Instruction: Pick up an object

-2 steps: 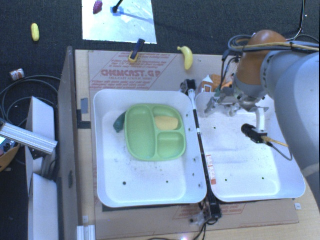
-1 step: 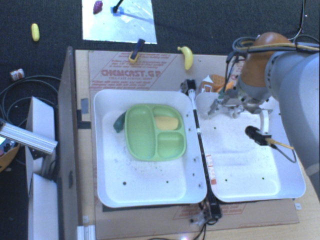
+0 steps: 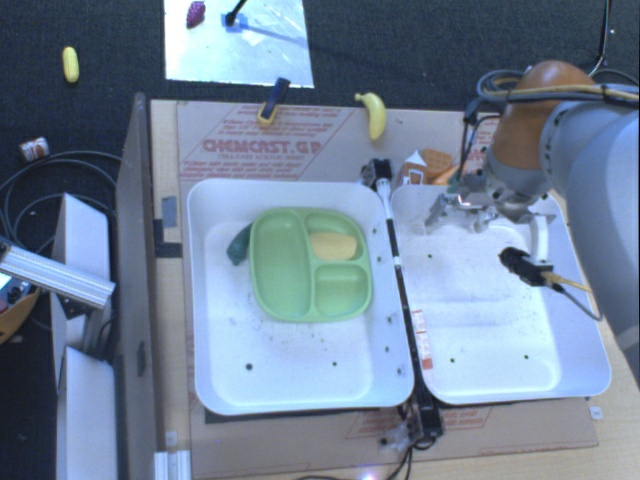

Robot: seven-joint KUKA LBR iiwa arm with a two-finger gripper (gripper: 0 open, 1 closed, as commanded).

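White plastic on both bins. The left bin [image 3: 290, 363] has a green plate [image 3: 290, 273] sitting toward its far half. That leaves a wide strip of bare floor along the near rim and narrower margins at the sides.

A yellow piece [image 3: 333, 245] lies in the plate's far right compartment. A dark green thing [image 3: 239, 244] is on the bin floor, touching the plate's left rim, so it's kind of wedged between the plate and the bin wall.

The gripper [image 3: 458, 213] hangs over the far left corner of the right bin [image 3: 480, 343], close to the far rim and near the seam where the two bins meet. Honestly can't tell from this angle how wide it's open, and I see nothing in it. The grey arm [image 3: 595, 153] takes up that bin's far right side. Most of the speckled floor toward the near rim is open.

Both bins sit on cardboard [image 3: 300, 143] with red lettering. A banana [image 3: 375, 115] lies on it behind the seam. Dark carpet [image 3: 450, 28] is beyond that.
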